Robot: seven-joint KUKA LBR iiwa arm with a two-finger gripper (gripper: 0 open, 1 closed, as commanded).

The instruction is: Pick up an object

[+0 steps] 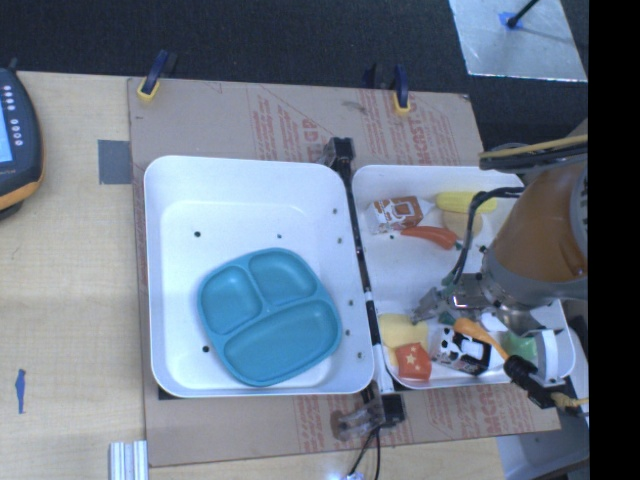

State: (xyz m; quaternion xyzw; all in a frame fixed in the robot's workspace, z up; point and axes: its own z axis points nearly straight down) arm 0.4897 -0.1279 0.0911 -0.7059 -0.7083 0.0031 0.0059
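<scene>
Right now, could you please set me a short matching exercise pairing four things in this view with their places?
Things:
1. blue divided plate
2. yellow item
3. red block
4. black-and-white item

Places:
A. right bin, far edge
B. right bin, near-left corner
C. left bin
D. right bin, near edge, under the arm

Pairs: 1-C, 2-A, 3-B, 4-D

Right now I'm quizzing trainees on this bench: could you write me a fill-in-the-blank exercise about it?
1. The blue tray has ___ compartments.
2. That tray lies in the ___ bin.
3. The arm reaches over the ___ bin.

Missing words: three; left; right
</scene>
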